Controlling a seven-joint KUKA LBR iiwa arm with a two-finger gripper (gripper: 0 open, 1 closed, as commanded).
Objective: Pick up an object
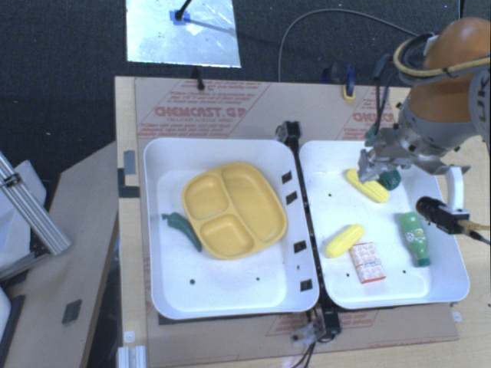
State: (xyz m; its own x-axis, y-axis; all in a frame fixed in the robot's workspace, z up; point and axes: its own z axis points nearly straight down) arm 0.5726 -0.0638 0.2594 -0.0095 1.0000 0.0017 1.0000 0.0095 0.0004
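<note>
Nearest us lies a red-and-white box [367,262]; leftward we see a green pepper [182,228] beside the yellow tray [234,209]. Rightward, the gripper [374,169] sits over the corn cob [367,186]; whether it is gripping, we cannot tell.

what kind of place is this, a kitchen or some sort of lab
Most likely a robotics lab bench set up for grasping trials, not a kitchen. A robot arm reaches over two white bins, the food is toys such as the plastic corn and a green bottle, and cables trail across the board.
</note>
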